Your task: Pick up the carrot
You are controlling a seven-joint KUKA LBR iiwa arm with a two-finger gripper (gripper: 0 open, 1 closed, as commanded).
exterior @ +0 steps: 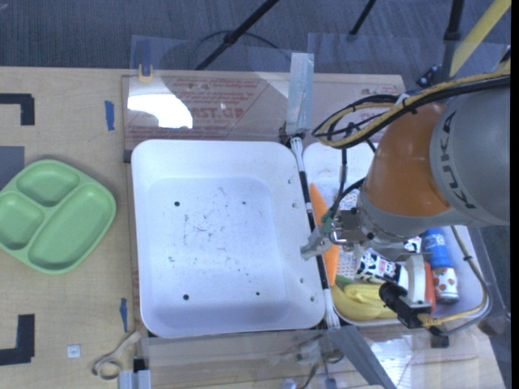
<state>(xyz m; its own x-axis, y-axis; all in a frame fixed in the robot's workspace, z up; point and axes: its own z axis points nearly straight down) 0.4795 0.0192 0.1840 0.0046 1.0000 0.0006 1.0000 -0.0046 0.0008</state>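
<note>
The left bin (215, 233) sits beside the right bin (478, 282), where the carrot (323, 217) lies against the dividing wall. The gripper (320, 245) hangs right over it, fingers spread, nothing between them: approach step. Next, descend and close. The arm (442, 168) reaches in, wrist down.

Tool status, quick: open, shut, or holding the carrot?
Tool: cannot be told; it sits low over the carrot at the right bin's left edge.

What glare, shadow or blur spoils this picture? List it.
Camera view: bright glare on the clear panel behind the left bin; the arm hides and shades much of the right bin; the carrot shows partly; focus mildly soft throughout.
</note>
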